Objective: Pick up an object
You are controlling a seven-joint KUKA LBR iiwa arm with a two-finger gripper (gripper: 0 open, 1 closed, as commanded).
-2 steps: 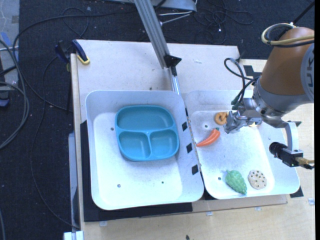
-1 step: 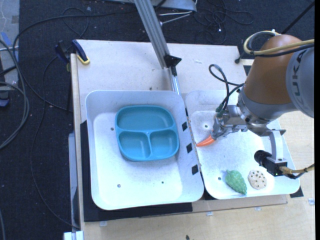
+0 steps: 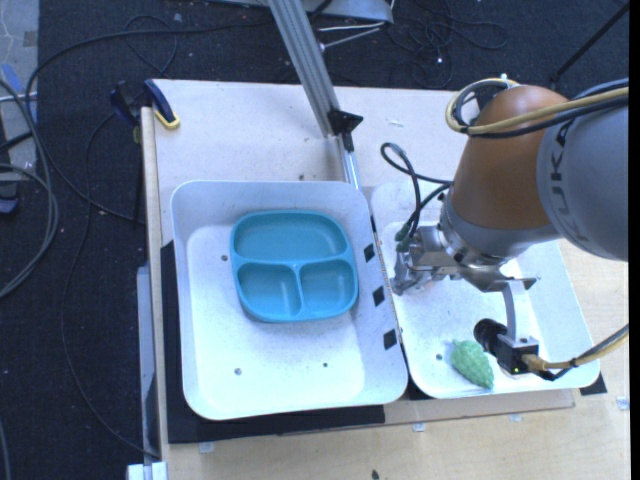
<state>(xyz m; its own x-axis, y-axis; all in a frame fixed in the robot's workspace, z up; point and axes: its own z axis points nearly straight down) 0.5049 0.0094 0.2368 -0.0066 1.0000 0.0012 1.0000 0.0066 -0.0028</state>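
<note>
1. Your green lump (image 3: 472, 363) lies in the right bin (image 3: 560, 298), apart from the fingers (image 3: 404, 273) and nearer the bin's front edge than they are.
2. You cannot tell whether the fingers are spread or clenched.
3. The fingers hang just beside that bin's left wall. Past it, the blue divided plate (image 3: 295, 266) sits in the left bin (image 3: 200, 368). White bin floor separates fingers and lump.

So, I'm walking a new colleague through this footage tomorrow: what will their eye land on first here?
Most likely the bright blue three-compartment plate, lying flat in the middle of the left bin. Next, the bulky arm with its orange band, reaching in from the right and hanging over the right bin. Last, a small green lump near that bin's front edge, just below the arm.
</note>
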